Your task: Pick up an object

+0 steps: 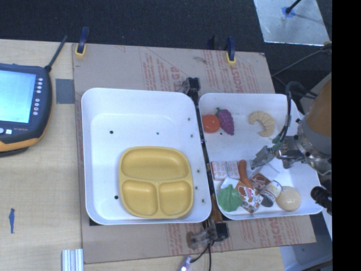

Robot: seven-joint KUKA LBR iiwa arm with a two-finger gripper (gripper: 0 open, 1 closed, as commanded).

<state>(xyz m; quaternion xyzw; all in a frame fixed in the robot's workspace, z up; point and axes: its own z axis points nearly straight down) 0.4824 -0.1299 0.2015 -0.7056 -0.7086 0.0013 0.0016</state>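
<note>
The right white bin (248,101) holds several toy foods. A red tomato (211,123) and purple grapes (225,121) lie at its back left, and a tan croissant (263,123) lies at the back middle. At the front there are a pale wrapped packet (225,169), an orange sausage (244,174), a green leaf (228,198), a brown-and-white printed piece (250,196), a small can (272,191) and a cream ball (288,199). My gripper (266,154) hovers over the bin's middle right, just above the front pile. It is open, with nothing between its fingers.
The left white bin (101,112) holds a yellow divided plate (156,181). A tablet-like pendant (22,103) lies on the bench at the far left. Clamps and cables sit between the bins at the back (192,85) and the front (208,236).
</note>
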